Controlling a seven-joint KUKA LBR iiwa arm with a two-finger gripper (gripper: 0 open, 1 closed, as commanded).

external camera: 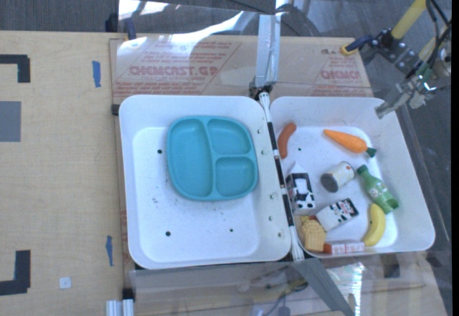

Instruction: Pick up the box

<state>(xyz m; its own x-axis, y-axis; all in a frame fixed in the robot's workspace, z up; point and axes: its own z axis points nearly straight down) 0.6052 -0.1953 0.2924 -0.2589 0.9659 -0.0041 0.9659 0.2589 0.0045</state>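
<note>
A small black-and-white box point(300, 190) with a cow pattern stands in the right bin point(416, 185), close to its left wall. To its right a white carton point(338, 213) with dark print lies on its side. A flat red-and-white box point(347, 247) lies against the bin's front rim.
The right bin also holds a sausage point(286, 138), a carrot point(347, 141), a grey can point(337, 177), a green bottle point(376, 190), a banana point(374, 226) and a waffle-like biscuit point(312, 233). A teal divided plate point(212, 158) sits in the left bin point(143, 185). A yellow pole with a clamp point(405, 35) stands beyond the right bin's far corner.
</note>
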